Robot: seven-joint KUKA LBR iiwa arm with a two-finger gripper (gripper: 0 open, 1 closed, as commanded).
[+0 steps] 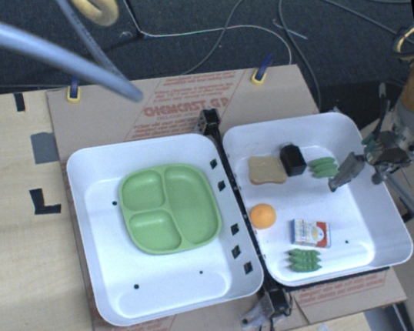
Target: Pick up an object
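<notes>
My gripper [360,173] hangs over the right side of the right bin [341,125], open, with nothing between its fingers. One grey finger [343,173] points left toward a small green toy vegetable [322,167], just short of it. Left of that lie a black block [292,159] and a tan slice of bread [267,169]. An orange ball [262,216] rests by the bin's left wall. A small white and red carton [310,232] and a green pea pod [304,260] lie toward the front.
The left bin [91,218] holds a green divided plate [171,208]. A black divider [231,196] joins the two bins. Cables [267,3] trail across the dark floor behind the bench, and a grey pole [40,47] crosses the upper left.
</notes>
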